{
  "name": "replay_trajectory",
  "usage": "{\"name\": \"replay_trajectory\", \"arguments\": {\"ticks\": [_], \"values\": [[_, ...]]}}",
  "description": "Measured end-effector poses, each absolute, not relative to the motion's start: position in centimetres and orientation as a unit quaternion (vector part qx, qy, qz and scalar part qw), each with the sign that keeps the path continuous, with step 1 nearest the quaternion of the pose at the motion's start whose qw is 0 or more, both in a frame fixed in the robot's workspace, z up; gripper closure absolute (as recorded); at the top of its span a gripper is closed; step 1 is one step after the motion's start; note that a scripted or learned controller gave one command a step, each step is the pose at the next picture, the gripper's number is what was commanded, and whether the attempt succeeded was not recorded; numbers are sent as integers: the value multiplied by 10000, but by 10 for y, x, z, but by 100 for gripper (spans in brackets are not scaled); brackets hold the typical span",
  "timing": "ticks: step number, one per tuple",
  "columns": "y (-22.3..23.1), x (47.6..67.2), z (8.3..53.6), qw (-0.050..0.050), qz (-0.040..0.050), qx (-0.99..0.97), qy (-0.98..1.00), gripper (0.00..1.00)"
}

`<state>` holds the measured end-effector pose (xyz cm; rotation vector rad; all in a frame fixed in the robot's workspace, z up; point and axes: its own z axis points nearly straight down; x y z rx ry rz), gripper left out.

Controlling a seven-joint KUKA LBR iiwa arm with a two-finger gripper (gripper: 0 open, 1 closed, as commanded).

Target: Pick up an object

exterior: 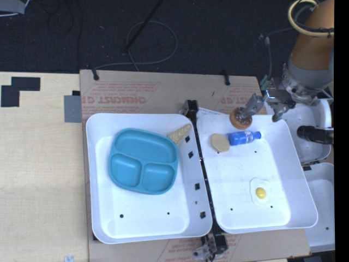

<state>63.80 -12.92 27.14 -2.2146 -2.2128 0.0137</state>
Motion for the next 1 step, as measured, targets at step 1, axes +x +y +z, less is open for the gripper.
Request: {"name": "replay_trajectory", "arguments": {"ticks": [1], "values": [[-129,640,279,2,5,-7069,-7073,0]]}}
